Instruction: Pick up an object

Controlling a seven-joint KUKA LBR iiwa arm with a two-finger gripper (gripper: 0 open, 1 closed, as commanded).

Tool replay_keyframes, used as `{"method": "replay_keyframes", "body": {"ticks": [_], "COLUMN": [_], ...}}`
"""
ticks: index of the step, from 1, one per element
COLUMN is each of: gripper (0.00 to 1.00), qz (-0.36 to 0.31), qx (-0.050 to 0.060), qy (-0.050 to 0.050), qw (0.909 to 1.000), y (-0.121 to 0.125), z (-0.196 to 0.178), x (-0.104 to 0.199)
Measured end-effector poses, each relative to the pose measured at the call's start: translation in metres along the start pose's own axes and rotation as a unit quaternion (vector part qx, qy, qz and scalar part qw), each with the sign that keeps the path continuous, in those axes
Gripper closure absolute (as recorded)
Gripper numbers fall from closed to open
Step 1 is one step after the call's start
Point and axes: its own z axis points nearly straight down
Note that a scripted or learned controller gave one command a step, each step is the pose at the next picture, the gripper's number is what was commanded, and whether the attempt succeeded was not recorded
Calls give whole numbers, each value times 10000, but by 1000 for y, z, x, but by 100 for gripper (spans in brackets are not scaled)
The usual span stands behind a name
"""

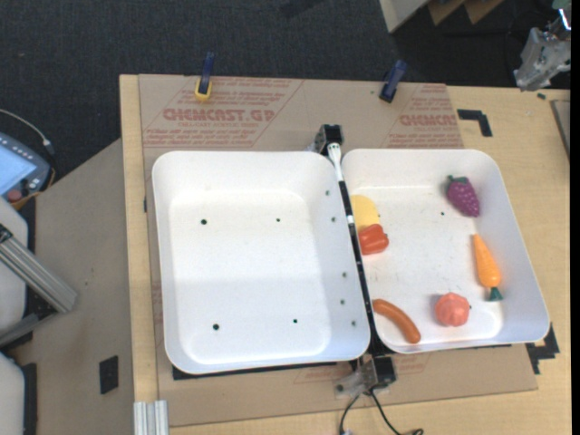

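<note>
Up at the top right corner the gripper (545, 57) hangs well clear of the bench, and whether its jaws are spread or pressed together cannot be told from here. Nothing is between them that can be seen, so the pick looks not yet begun. All the candidates sit in the right bin (517, 243): purple grapes (462, 195) near the back, a carrot (486, 263) along the right side, a pink strawberry (452, 309) at the front, a sausage (396, 320) front left, and a yellow piece (364, 210) touching a red pepper (372, 239) against the dividing wall. The left bin (172, 243) waits alongside. The grapes lie apart, likely easiest.
</note>
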Motion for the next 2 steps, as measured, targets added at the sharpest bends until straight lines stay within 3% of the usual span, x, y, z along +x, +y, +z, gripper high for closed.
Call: {"method": "replay_keyframes", "body": {"ticks": [2], "gripper": [100], "qz": [-4], "qx": [-49], "qy": [-23], "qw": [10000], "y": [2], "z": [-22], "x": [0]}}
